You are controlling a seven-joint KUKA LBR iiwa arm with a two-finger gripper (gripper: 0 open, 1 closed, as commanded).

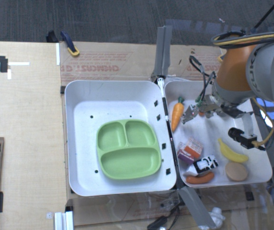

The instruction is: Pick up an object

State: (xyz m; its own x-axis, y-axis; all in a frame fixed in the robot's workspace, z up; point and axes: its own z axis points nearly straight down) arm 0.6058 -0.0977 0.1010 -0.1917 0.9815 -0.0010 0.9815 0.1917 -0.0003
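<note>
My gripper [198,111] hangs low over the back of the right bin [259,176], just right of an orange carrot [176,113] that lies along the bin's left wall. In front of it lie a pink and orange packet [191,150], a black and white toy car [205,164] and a red sausage [199,178]. A yellow banana [233,151] and a round tan disc [236,171] sit at the front right. Nothing can be seen held in the gripper.
The left bin [79,128] holds a green divided plate [128,148]. A grey divider [168,128] runs between the bins. The arm's orange band [235,71] and a black cable fitting [242,138] hang over the right bin's right side.
</note>
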